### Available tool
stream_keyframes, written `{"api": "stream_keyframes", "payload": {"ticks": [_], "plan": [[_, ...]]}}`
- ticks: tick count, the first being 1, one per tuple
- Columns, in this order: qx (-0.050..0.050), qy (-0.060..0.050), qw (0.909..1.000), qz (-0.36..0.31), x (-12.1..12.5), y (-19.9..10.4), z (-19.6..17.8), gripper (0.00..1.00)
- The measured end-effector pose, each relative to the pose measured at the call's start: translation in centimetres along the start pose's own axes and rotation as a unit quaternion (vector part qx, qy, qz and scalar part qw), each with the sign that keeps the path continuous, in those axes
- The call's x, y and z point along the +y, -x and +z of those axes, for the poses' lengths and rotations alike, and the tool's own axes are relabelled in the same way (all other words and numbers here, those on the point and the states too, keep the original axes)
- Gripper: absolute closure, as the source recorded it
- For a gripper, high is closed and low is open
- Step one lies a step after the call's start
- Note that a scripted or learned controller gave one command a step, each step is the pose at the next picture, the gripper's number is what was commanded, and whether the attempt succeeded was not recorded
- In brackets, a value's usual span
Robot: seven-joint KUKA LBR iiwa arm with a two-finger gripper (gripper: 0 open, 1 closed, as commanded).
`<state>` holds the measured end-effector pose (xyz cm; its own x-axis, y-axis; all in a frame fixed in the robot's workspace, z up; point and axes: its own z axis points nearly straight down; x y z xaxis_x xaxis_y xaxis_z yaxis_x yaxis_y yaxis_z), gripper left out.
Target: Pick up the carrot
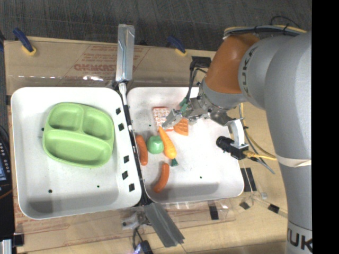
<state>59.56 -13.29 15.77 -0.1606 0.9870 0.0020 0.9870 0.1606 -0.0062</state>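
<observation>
Your target, the orange plastic carrot with a small green tip (pixel 168 143), lies in the right-hand shallow white bin (pixel 222 179), left of that bin's centre, running at a slant from upper left to lower right with the green end pointing down toward the bin's near side. It is one of a kind here: you have a single carrot.

Touching its left flank sits one round green ball-like piece (pixel 155 145). Left of that, against the divider, lies one reddish-orange sausage-shaped piece (pixel 141 149), and a second of the same kind (pixel 162 177) lies lower down, apart from the carrot, so count two sausages. Just above and right of the carrot's upper end is one orange wedge-shaped piece (pixel 181 127), and up-left of that one small red-and-white printed packet (pixel 160 113).

The two-finger gripper (pixel 180 118) sits over the wedge and packet, near the carrot's upper end but not around the carrot. You cannot tell from this view whether its fingers are parted or closed; nothing is plainly seen between them. The grey arm with its orange band (pixel 228 67) reaches in from the right.

In the left-hand shallow white bin (pixel 32 194) you have one light green plastic divided tray (pixel 79 134), with three compartments, resting in the upper half. That makes two bins, side by side.
</observation>
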Motion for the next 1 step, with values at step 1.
{"api": "stream_keyframes", "payload": {"ticks": [1], "plan": [[-0.006, 0.007, 0.9999, 0.007, -3.24, -0.08, 4.28, 0.00]]}}
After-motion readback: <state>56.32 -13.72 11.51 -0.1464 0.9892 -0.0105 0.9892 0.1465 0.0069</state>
